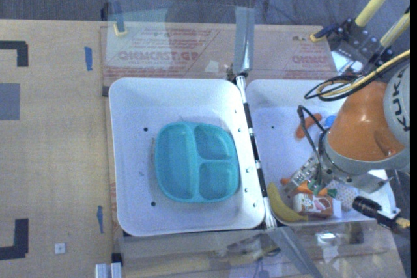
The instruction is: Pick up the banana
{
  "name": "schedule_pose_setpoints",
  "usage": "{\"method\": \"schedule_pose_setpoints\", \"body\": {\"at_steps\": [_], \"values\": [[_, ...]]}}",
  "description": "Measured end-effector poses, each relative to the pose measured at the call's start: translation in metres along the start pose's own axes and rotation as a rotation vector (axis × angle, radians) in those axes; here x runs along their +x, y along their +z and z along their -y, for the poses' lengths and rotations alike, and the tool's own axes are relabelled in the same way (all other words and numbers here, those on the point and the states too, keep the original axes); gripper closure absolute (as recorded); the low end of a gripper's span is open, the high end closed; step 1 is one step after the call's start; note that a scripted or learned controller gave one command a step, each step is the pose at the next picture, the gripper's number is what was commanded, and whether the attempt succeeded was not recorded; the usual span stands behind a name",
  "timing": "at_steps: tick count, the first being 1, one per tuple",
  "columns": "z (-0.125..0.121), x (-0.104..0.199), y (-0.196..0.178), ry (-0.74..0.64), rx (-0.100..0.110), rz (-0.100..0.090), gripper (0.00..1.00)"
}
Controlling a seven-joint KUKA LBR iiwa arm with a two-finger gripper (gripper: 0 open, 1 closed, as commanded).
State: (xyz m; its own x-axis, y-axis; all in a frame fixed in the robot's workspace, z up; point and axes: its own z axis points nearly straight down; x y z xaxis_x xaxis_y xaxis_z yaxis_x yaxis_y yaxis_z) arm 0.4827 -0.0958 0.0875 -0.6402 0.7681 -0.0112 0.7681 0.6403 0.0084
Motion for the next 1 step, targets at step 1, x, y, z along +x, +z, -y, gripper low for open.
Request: {"method": "schedule_pose_setpoints", "body": {"at_steps": [1], "values": [[0.0025,-0.0043,-0.0003,0.203,-0.002,0.003,1.0]]}}
